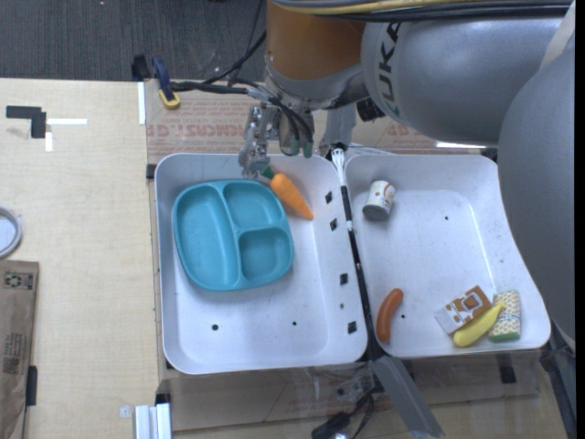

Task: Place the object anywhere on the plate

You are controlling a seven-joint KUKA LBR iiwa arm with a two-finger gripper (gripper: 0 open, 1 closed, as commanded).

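Even, bright overhead light, no hard shadows. Soft shadow lies under the gripper (259, 154) on the bin wall just behind it. Mild glare on the white bin floor (265, 323) in front of the gripper and on the grey arm (457, 62) above it. The arm is close to the lens, soft-focused. The gripper itself is slightly blurred.

Carrot (292, 195) just right of plate (234, 235)
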